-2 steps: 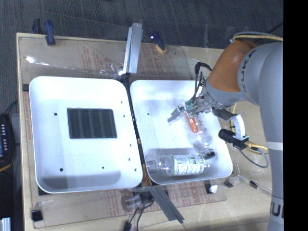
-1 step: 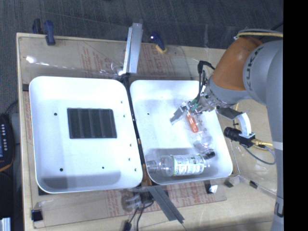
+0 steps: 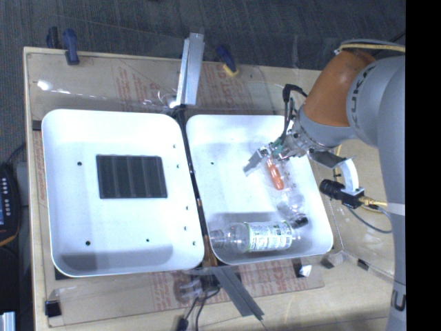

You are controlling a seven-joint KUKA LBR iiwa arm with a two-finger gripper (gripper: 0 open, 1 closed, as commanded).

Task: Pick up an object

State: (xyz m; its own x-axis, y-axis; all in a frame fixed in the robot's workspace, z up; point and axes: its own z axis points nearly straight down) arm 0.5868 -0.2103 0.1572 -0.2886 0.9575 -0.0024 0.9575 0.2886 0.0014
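Note:
My gripper hangs over the upper middle of the right bin, below the arm's orange band. A small orange object lies right under it, touching or nearly touching the gripper's tip. I cannot tell whether it is held. Just below that is a small clear bottle with a dark cap. A larger clear plastic bottle with a label lies on its side along the bin's near wall.
The left bin holds a dark ribbed rectangular pad. A metal bar stands at the back between the bins. Blue clamps grip the bench's far edge. Cables trail at the right of the right bin.

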